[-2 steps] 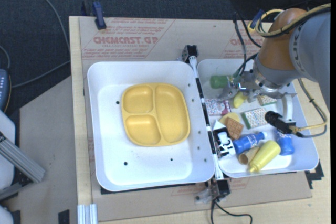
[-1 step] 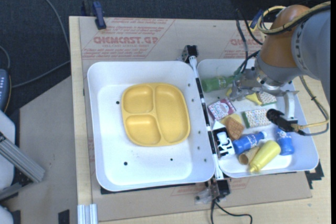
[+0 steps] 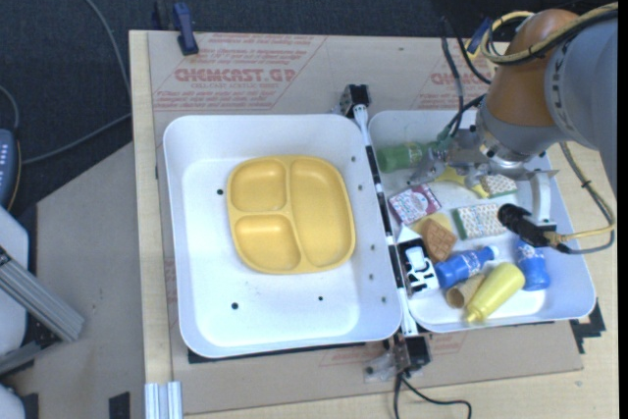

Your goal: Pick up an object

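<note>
I am looking down at a slant on a bench [image 3: 245, 74] covered in printed cardboard, with two shallow white bins side by side. The left bin [image 3: 196, 299] holds a yellow divided plate [image 3: 291, 213] with three compartments, lying flat near the bin's middle.

The right bin [image 3: 569, 294] holds a loose clutter of small things. At its upper left lies a green bottle [image 3: 404, 156] on its side. Below that is a small packet with a pink and white label [image 3: 414, 203], and just beside it a tan, biscuit-like block [image 3: 439, 235]. A speckled green and white packet [image 3: 480, 220] lies to their right. Toward the near edge, a blue bottle [image 3: 463, 266] lies tilted, touching a yellow squeeze bottle [image 3: 494, 290] below it; a second small blue item [image 3: 533, 269] sits just to the right. A black and white tag [image 3: 416, 266] rests on the rim between the bins.

The arm [image 3: 549, 83], grey with an orange band, reaches in from the right over the far half of the right bin. The gripper [image 3: 469, 159] sits low among the clutter there, near the green bottle. I cannot tell its state, nor whether it has anything.
</note>
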Robot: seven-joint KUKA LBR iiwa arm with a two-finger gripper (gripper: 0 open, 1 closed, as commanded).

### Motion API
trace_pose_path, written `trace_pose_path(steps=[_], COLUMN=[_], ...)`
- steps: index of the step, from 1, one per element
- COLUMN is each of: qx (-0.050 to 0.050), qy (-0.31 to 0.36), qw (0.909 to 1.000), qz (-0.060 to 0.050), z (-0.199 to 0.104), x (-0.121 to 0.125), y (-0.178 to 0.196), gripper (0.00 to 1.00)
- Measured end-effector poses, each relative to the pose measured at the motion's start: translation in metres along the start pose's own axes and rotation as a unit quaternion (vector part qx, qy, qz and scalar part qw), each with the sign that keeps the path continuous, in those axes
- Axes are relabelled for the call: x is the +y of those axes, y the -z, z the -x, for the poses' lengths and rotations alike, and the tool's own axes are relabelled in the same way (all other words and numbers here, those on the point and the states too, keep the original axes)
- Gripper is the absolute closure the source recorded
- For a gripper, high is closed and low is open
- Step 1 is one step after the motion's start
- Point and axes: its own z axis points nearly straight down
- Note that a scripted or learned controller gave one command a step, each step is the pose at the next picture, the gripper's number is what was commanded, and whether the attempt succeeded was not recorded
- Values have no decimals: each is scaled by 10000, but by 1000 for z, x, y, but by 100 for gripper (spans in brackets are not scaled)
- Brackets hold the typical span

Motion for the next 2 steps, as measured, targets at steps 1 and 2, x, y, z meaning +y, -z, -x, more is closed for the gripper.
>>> trace_pose_path(steps=[1, 2], qx=[-18, -7], qy=[3, -2], qw=[9999, 9998], qz=[-102, -210], z=[-2, -3], x=[38, 52], y=[-25, -29], gripper=[0, 0])
